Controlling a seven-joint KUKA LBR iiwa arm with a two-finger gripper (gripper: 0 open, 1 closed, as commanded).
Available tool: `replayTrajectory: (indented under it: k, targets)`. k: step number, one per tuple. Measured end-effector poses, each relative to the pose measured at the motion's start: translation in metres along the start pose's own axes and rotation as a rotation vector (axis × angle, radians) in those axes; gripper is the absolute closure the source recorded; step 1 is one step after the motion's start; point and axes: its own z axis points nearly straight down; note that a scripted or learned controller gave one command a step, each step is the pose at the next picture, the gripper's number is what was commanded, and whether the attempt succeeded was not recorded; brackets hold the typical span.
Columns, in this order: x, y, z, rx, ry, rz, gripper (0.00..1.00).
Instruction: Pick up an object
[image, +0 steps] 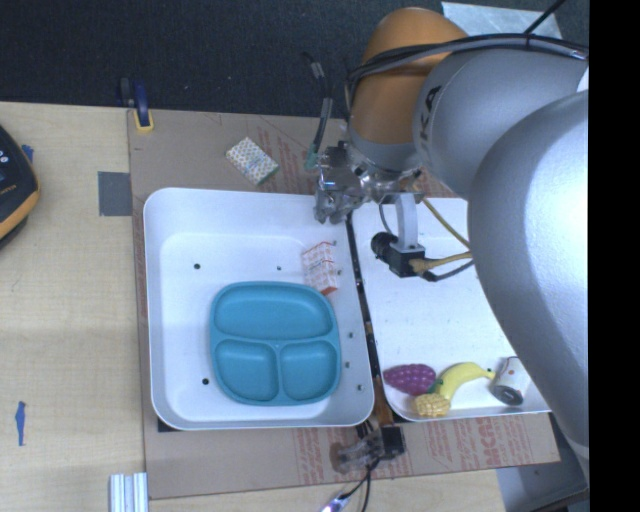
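My gripper (334, 200) hangs over the far right corner of the left bin (160, 300), close to the wall between the two bins. A small red-and-white carton (321, 267) lies in that bin just below the gripper, apart from it. A blue three-part plate (275, 341) sits in the middle of the left bin. In the right bin (440, 310), at its near edge, lie a purple bunch of grapes (409, 378), a yellow banana (462, 378), a yellow corn cob (431, 405) and a small silver can (508, 385).
A patterned packet (251, 159) lies on the cardboard behind the left bin. A yellow-and-black device (12, 190) rests at the bench's left edge. The arm's large grey body (530, 200) covers the right bin's far right part. Cables (365, 450) trail at the front.
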Motion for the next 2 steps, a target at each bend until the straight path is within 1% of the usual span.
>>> replayTrajectory:
  k: [1, 2]
  targets:
    - [-0.012, -0.060, -0.026, 0.002, -0.002, 0.004, 1.00]
    - [-0.111, -0.071, -0.042, 0.001, -0.002, 0.005, 1.00]
